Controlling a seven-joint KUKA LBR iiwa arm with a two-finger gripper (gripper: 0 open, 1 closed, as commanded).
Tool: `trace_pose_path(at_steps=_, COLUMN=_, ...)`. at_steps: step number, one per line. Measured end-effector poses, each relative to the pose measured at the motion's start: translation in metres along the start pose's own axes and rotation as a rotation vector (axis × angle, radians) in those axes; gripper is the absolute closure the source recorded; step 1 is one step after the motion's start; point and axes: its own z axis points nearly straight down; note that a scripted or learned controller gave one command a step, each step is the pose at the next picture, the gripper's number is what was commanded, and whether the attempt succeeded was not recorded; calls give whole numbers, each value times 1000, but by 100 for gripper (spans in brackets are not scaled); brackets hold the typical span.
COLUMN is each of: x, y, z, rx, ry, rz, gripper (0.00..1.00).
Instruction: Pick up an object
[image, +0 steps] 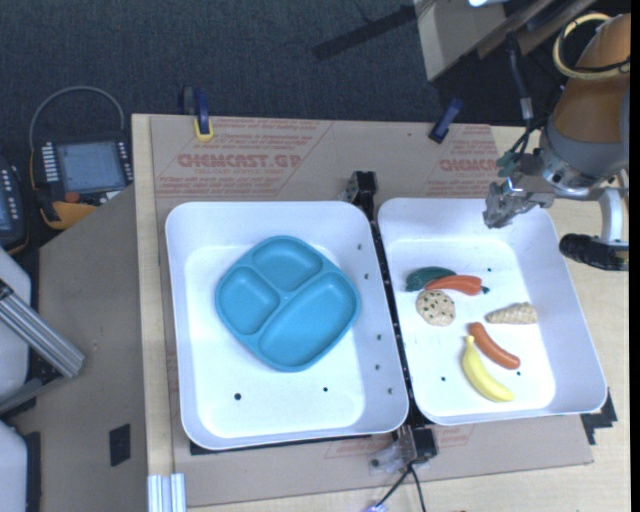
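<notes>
I have the gripper (500, 212) hanging over the far edge of the right bin (572, 300), near its far right corner, with nothing between its fingers. Whether the fingers stand apart or together I cannot tell at this slant.

Step in hand, as I judge it: choosing a target and coming down on it. No object is lifted yet. The carrot (456, 284) and the dark green piece (428, 277) touching it lie nearest the gripper, but they crowd the cookie (436, 307), so a closing there could catch two things. The pale cone-shaped piece (512, 314) lies apart from its neighbours and looks the cleaner pick. The sausage (494, 346) and banana (484, 374) lie just beside each other toward the near edge; I would straddle either across its narrow width, not along it.

Containers: the right bin holds all six small items, grouped around its middle. The left bin (200, 390) holds a blue divided plate (288, 300), three compartments, nothing in them.
</notes>
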Motion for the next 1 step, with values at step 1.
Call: trace_pose_path(at_steps=1, x=44, y=-5, z=2, rx=7, ry=3, rz=-3, gripper=100)
